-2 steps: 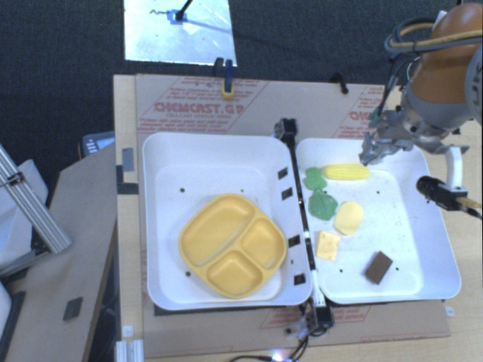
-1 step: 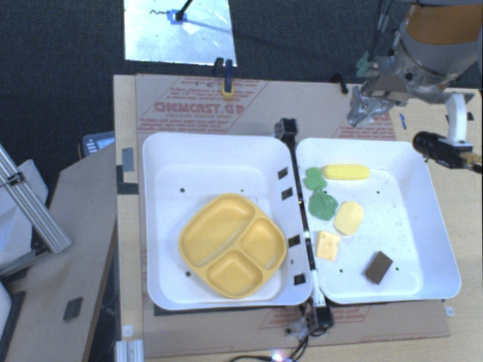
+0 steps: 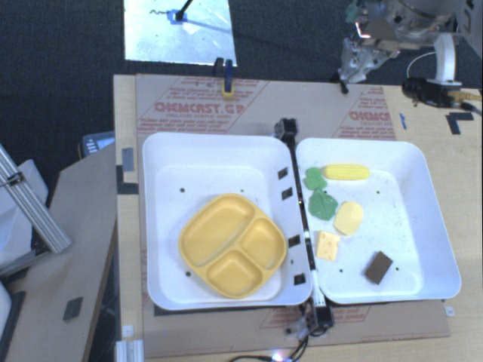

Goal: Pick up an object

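Two shallow white bins sit side by side on a bench, seen from above at a slant. The right bin holds several small toy foods. A yellow corn cob lies near the far wall, with a green leafy piece just beside its left end. A second green leaf lies a little nearer the camera, and a pale yellow rounded piece touches its right side. A cheese slice with holes, square and yellow, lies just below these. A dark brown block rests apart from the others, toward the near right corner. The left bin holds a yellow divided plate with three compartments.

The gripper hangs at the top of the view, beyond the far edge of the right bin and well apart from every object. Nothing shows between its fingers, and whether they are apart or together cannot be told from this view.
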Robot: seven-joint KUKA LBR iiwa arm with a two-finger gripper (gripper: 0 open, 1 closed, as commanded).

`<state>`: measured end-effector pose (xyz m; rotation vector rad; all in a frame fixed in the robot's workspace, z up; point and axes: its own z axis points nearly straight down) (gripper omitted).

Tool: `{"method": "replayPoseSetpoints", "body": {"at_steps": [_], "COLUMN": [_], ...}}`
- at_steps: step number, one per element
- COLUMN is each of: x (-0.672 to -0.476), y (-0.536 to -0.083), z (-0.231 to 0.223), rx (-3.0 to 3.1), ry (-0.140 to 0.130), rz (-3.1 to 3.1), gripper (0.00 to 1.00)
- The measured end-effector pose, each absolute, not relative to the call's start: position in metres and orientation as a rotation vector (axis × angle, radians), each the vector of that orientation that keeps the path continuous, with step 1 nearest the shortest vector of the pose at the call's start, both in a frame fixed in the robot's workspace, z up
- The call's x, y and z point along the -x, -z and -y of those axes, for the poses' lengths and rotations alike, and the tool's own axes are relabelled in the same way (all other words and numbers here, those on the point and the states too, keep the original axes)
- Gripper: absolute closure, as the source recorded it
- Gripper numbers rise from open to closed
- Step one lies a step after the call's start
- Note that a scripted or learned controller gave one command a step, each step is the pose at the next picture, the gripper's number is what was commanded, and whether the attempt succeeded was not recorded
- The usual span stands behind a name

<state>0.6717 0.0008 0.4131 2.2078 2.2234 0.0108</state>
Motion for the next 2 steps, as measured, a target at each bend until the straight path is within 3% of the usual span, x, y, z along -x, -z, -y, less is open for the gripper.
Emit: {"method": "replayPoseSetpoints", "body": {"at_steps": [1,2], "x": [-0.511,-0.563], "y": [-0.412,-0.339], "z": [-0.024,-0.101], "rx": [-2.217,-2.211], "ry": [0.001,0.002], "rz": [-2.234,-2.236], "gripper": [1.00,1.00]}}
